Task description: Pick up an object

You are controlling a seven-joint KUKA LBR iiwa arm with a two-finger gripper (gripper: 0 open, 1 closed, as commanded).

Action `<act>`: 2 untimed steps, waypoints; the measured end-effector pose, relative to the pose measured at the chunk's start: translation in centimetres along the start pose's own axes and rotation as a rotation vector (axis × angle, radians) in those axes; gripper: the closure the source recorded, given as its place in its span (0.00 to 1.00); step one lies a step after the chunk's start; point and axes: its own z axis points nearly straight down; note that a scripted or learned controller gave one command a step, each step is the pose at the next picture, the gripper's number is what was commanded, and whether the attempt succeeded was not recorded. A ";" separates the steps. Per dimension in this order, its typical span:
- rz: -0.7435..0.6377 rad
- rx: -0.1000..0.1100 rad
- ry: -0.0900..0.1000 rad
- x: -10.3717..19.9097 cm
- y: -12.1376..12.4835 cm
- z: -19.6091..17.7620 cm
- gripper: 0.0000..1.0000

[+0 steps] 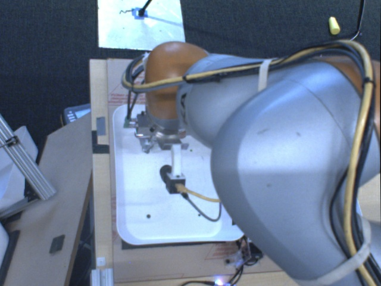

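A slanted view from above is given of a bench (102, 183), on which a shallow white bin (137, 189) is set at the left centre of the view. The right half of the view is taken up by 1 large grey robot arm (286, 159), which is extended in from the right and is seen very close to the camera. An orange band (169, 70) is seen above the wrist, over the far end of the bin. Below the band, the gripper (159, 143) is pointed down into the far part of the bin, close to its white floor. Whether the gripper is wide or narrow cannot be told, since its tip is hidden beneath the wrist.

What is to be picked up cannot be told with certainty. On the bare floor of the bin, 1 small dark speck (147, 215) is seen near the front edge, well apart from the gripper, and it is too small to be identified. The right side of the bin is covered by the arm.

Behind the bench, a white sheet (140, 28) is laid on dark cloth (47, 40). At the far left, a silver metal rail (24, 165) is laid at a slant beside a tan board (59, 177).
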 end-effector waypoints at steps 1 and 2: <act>-0.001 0.000 0.000 0.0 0.1 -0.9 1.00; -0.003 -0.005 0.001 0.0 5.9 4.0 1.00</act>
